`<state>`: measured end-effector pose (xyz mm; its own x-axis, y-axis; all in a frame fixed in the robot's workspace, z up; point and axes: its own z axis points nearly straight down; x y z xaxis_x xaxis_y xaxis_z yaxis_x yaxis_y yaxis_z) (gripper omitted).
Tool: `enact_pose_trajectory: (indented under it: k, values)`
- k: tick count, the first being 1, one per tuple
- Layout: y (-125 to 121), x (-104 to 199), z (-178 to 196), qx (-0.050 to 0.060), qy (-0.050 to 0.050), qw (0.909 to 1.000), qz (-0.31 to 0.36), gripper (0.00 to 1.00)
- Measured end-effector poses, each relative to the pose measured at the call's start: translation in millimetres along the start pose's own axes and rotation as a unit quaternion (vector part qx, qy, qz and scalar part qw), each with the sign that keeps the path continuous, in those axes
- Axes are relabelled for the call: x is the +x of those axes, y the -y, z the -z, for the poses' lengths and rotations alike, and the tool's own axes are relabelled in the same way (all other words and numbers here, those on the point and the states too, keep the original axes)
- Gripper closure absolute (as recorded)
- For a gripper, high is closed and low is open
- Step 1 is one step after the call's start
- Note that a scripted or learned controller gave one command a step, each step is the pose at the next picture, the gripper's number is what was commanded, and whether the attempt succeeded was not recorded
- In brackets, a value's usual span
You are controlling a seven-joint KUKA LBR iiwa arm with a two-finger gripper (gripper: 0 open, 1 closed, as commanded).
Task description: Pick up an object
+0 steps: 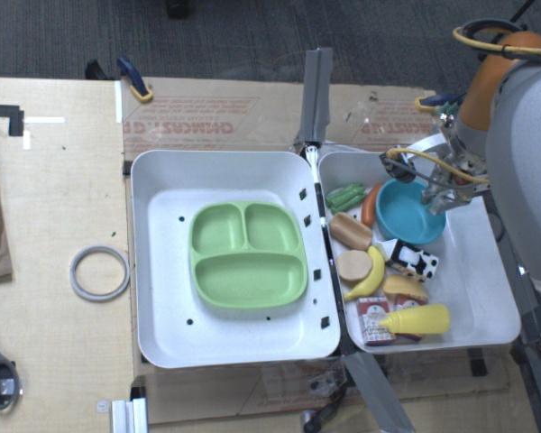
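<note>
Camera view | claw point(440, 186) over far right bin point(487, 323), at blue bowl point(408, 213) rim, grip state cannot be told | banana point(370, 275), yellow bottle point(417, 319) nearer | left bin point(153, 269): green divided plate point(247, 254) | worktop point(54, 197): grey ring point(99, 271)

The tool point(437, 190) sits at the far right rim of the blue bowl point(408, 215), and its fingers are lost among cables, so their state cannot be told. The bowl covers part of an orange thing point(369, 207) on its left side. Below the bowl, the print on the red packet point(371, 318) is too small to read. The arm point(523, 142), right of the bowl, is cut by the picture's edge.
</note>
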<state>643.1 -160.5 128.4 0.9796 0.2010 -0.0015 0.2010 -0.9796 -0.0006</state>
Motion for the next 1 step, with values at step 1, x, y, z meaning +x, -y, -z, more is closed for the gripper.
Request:
enact_pose_trajectory:
  k: [1]
  values:
    - [-10.1, 1.4, 27.2, 0.000, 0.000, 1.0000, 0.002, 1.00]
